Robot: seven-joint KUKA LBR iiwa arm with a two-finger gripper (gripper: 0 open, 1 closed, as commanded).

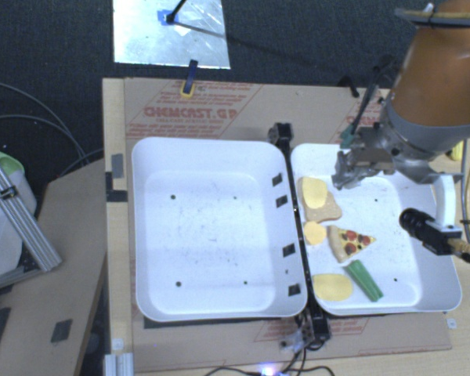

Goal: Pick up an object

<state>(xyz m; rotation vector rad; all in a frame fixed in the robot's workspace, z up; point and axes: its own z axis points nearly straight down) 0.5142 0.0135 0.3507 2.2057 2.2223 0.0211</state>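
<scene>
The right bin (pixel 423 284) holds several toy foods. A yellow piece on a tan slice (pixel 316 196) lies at its upper left. Below it sit a small yellow round (pixel 314 233) and a pizza slice (pixel 350 243). A green stick (pixel 364 280) and a yellow oval (pixel 332 287) lie near the front. My gripper (pixel 348 172) hangs over the bin's upper left part, just right of the tan slice. I see nothing between its fingers.
The left bin (pixel 211 225) stands beside the right one, with a black divider (pixel 295 210) between them. A black fitting (pixel 424 229) sticks out over the right bin's right side. Cardboard lies under both bins.
</scene>
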